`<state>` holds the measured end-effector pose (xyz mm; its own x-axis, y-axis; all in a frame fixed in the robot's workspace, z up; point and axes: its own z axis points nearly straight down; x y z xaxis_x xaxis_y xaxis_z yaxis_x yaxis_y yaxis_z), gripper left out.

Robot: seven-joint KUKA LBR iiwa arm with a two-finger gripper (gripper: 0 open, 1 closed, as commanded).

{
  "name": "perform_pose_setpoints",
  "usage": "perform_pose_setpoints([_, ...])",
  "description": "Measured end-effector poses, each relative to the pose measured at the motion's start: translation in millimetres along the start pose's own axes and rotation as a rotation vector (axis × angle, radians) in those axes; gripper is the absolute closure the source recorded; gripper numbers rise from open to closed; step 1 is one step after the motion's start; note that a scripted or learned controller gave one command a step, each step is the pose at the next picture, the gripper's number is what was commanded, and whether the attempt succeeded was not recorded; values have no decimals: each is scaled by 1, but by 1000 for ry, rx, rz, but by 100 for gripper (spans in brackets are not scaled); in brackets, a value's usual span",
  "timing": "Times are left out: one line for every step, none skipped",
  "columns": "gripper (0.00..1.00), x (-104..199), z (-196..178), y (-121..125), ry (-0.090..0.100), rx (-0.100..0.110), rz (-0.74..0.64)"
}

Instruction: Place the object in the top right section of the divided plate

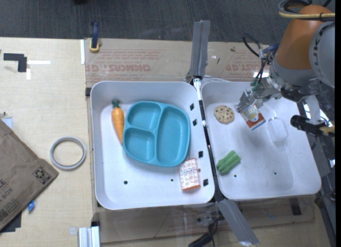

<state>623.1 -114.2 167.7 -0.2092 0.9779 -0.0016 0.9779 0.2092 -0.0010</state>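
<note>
The blue divided plate (157, 133) lies in the left bin (106, 187), with one long section on its right and two smaller sections on its left. My gripper (249, 104) hangs over the right bin (298, 182), near its back. It is shut on the upper end of a small white and red carton (254, 117), which tilts down to the right from the fingers. The arm's orange band (298, 38) rises behind it at the upper right.
An orange carrot (117, 121) lies just left of the plate. A small red-and-white snack packet (189, 175) sits at the plate's front right. In the right bin are a cookie (224, 114), a green pod (228, 162) and a clear cup (277, 130).
</note>
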Motion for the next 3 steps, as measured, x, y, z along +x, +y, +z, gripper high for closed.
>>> perform_pose_setpoints([100, 39, -111, -50, 0, 1, -1])
perform_pose_setpoints([100, 48, -98, -27, 1, 0, -332])
perform_pose_setpoints([100, 48, -106, -27, -1, 0, -332])
